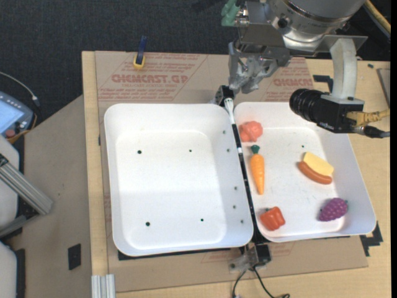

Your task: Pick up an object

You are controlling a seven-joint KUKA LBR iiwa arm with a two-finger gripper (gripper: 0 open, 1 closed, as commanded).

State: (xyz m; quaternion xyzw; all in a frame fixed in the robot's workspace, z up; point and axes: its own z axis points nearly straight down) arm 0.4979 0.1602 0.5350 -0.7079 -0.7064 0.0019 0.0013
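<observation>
Camera view puts the gripper [251, 82] above the back rim where the two bins meet, and I cannot tell how wide it stands. Nothing is picked up yet. All the toys lie in the right bin [363, 194]: pink lump [251, 130] just below the gripper, carrot [257, 173] beyond it, hugging the divider. Bread slice [317, 167] and grapes [333, 209] have open room around them.

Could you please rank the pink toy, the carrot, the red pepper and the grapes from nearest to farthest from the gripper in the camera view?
Measured from the gripper, above the right bin's top left corner:
1. Pink toy, just below it.
2. Carrot, lower along the bin's left side.
3. Red pepper, near the bottom left.
4. Grapes, bottom right corner.
</observation>
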